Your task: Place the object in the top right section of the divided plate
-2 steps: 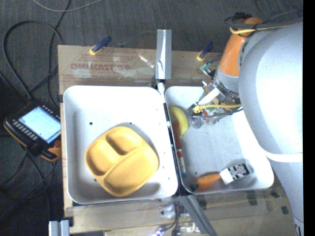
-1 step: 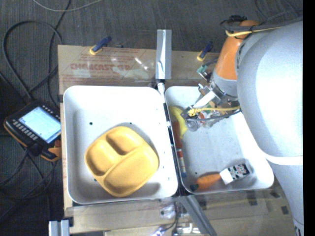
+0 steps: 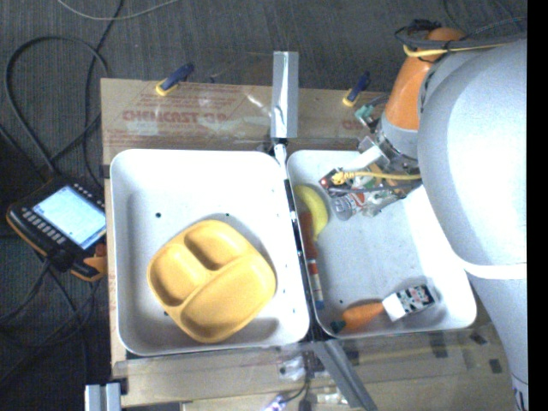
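One yellow divided plate (image 3: 213,278), left bin (image 3: 128,178)

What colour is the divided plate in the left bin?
Yellow; the divided plate shows best in the camera view.

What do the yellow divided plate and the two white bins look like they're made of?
Divided plate: probably molded plastic, with a smooth, slightly glossy yellow surface, rounded dividers and soft highlights. Left bin and right bin: likely thin formed plastic, plain white with a satin look, rounded corners and a rolled rim. It could also be coated metal.
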You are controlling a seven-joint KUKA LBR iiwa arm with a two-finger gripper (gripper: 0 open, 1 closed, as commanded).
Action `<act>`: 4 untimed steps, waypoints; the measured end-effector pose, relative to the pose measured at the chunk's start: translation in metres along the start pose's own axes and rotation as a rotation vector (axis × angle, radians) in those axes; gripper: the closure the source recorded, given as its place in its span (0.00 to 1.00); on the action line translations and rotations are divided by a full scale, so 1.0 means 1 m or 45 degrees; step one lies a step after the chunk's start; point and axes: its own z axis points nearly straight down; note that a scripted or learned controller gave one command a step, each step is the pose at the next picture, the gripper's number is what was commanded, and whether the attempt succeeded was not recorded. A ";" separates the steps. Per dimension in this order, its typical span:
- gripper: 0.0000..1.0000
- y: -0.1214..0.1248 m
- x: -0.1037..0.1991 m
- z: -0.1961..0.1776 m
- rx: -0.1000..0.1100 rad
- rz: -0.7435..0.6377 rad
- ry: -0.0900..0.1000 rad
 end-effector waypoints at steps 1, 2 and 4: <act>1.00 0.003 0.016 -0.001 -0.002 -0.086 0.000; 1.00 -0.039 -0.005 0.000 0.003 0.044 0.000; 1.00 0.016 0.024 0.000 0.005 0.358 0.003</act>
